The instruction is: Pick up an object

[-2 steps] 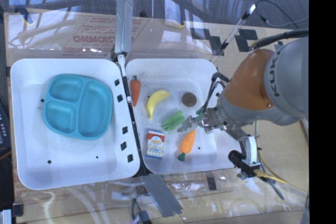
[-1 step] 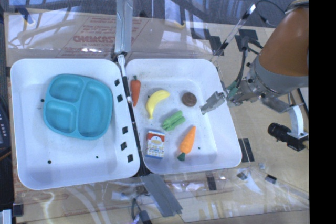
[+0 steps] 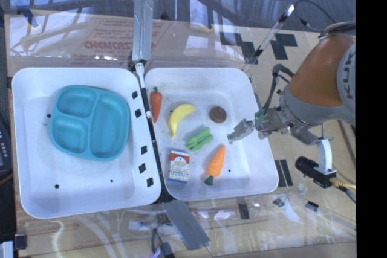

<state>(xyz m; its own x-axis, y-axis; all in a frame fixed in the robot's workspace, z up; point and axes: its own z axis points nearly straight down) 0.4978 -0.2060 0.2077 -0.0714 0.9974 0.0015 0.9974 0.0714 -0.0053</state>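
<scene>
Camera view shows the right bin [image 3: 257, 99] holding toy food. The nearest piece is the larger carrot [image 3: 216, 161], just beside the hand [image 3: 240, 130], whose state I cannot tell. It likely handles light, stiff and slick; its thick orange middle looks the surest hold.

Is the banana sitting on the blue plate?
No, the banana lies in the right bin, while the blue plate sits in the left bin.
</scene>
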